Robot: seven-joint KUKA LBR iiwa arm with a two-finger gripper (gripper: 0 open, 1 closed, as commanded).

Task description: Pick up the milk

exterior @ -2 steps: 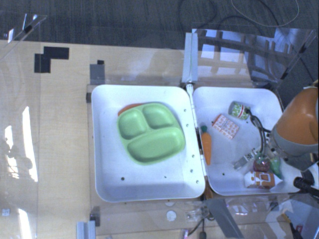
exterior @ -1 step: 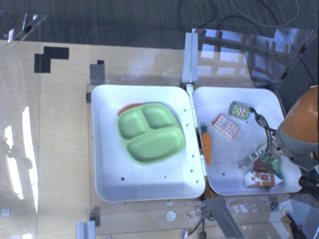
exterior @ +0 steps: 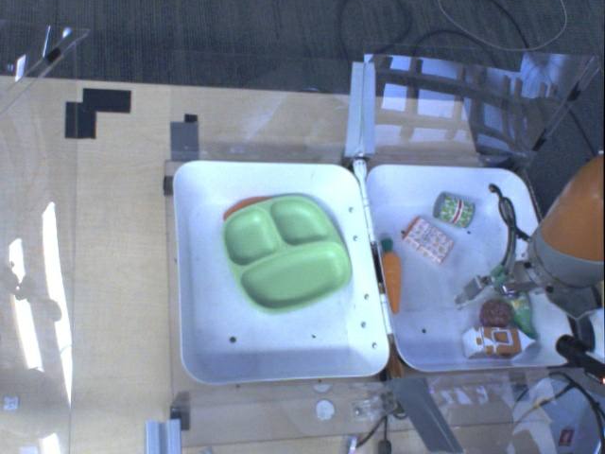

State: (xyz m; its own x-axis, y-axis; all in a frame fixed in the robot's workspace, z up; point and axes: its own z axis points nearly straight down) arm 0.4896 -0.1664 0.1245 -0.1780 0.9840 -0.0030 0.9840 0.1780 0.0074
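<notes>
Green tray; orange carrot; white bins.

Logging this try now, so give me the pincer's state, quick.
Pincer: low in the right bin, above the milk carton; open or closed cannot be told, and nothing shows in its grip.

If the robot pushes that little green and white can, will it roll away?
Probably. The small green and white can looks round and seems to lie tilted on its side, so a nudge could roll it across the smooth floor of the white right bin. It looks small, so it is likely light, and its curved sides may slip.
</notes>
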